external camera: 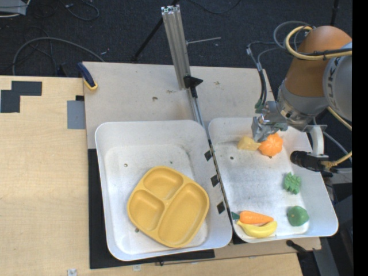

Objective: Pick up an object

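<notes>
Camera view, looking down at a slant: the surface (132, 91) bears two white bins side by side. The claw (265, 128) hangs over the far edge of the right bin (259, 177), directly above an orange round piece (271, 146). It appears to touch the top of that piece. Whether the claw is wide, narrow or gripping cannot be told from this angle.

The orange round piece lies on the bin floor near the far edge, right of the middle. A pale yellow piece (248, 144) lies against its left side, close enough to crowd a grasp from there.

Other contents of the right bin:
- A green leafy piece (292, 183) sits by the right edge, apart from the orange piece.
- A green round piece (297, 215) sits in the near right corner.
- A carrot (256, 217) lies along the near edge, resting on a banana (259, 229).

The left bin (109, 171) holds a yellow divided plate (168, 206), set toward its near right corner.

An aluminium post (175, 45) rises from the surface behind the gap between the bins, well apart from the claw.
</notes>
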